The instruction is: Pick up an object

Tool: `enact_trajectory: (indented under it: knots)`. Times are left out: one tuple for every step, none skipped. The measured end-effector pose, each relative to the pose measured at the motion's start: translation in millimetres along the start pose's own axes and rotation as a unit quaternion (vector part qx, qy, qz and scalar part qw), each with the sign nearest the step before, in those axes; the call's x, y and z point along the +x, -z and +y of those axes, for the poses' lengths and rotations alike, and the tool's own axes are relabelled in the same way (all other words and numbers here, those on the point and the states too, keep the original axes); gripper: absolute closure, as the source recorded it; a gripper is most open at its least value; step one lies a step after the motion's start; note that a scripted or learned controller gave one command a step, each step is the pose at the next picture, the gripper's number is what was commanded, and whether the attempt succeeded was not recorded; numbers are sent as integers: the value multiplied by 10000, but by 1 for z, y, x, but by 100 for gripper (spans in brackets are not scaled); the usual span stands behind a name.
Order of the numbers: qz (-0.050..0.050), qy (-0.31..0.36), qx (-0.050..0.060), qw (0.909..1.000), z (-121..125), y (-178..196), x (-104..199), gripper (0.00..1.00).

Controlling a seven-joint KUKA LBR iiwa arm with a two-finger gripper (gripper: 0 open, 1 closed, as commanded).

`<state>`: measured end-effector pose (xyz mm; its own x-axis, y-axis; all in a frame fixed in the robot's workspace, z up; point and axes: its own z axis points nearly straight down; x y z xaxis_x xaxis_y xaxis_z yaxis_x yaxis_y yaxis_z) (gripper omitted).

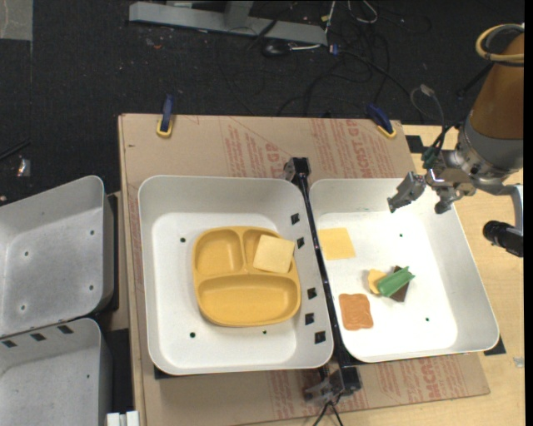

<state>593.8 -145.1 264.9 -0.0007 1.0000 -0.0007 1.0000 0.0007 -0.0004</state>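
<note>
A dark speckled floor (75, 75) lies beyond the bench, with cables (350, 33) trailing over it and a grey metal bar (225, 21) near the far edge. A brown cardboard sheet (241, 146) covers the bench, held by blue-and-yellow clamps (166, 116).

Camera: single fixed view, mounted above the counter (250, 141).
Facing: downward at a slant, far edge at top.
Range: moderate; both white bins in frame, left bin (166, 208) and right bin (466, 316), plus dark floor beyond.
Arm (500, 91): enters from the right edge.
</note>
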Motion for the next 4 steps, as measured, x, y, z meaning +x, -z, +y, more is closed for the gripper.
enact_trajectory:
  knots:
    - [6, -6, 19, 10000, -3, -46, 7, 0]
    - [8, -6, 25, 10000, -1, -109, 13, 0]
    - [5, -10, 14, 10000, 0, -152, 11, 0]
    - [-1, -12, -9, 10000, 1, -140, 10, 100]
